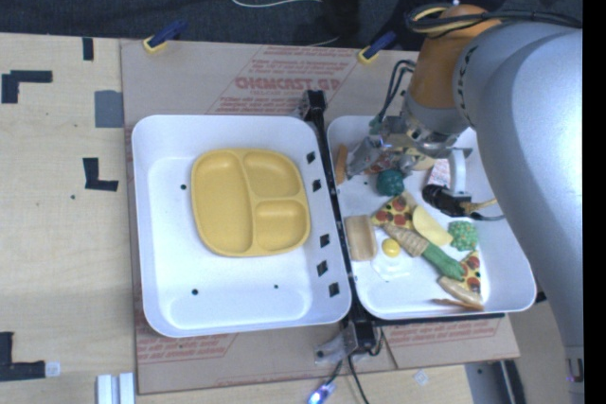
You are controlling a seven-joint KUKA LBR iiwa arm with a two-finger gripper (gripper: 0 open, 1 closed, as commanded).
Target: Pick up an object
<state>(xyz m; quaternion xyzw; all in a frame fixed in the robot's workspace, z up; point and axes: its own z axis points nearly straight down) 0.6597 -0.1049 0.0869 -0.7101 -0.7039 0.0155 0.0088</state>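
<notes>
Two shallow white bins sit side by side on the bench [57,232], and the yellow divided plate [251,202] in the left bin [166,298] serves as the landmark for everything else. That plate lies flat near the middle of its bin, with three compartments facing up.

Right of the plate, past the bin wall, the grey arm [530,137] with its orange band [437,76] reaches down into the right bin [511,293]. The tool [383,151] sits low at the far end of that bin, right of the plate's upper edge; whether it is parted or closed I cannot tell, and no item is clearly seen between its tips.

Just below the tool, right of the plate, rests a teal round toy [391,182], close to the tool but not clearly gripped. Further right of the plate lies a heap of toy food: a tan bread-like piece [359,237] nearest the plate, beside the dividing wall; a pizza slice [398,209]; a yellow banana-like piece [429,226]; a green cucumber-like piece [443,260]; a small green broccoli [463,235]; and a second pizza slice [470,277] at the heap's near right. A small yellow disc [390,249] sits beside the bread piece.
</notes>
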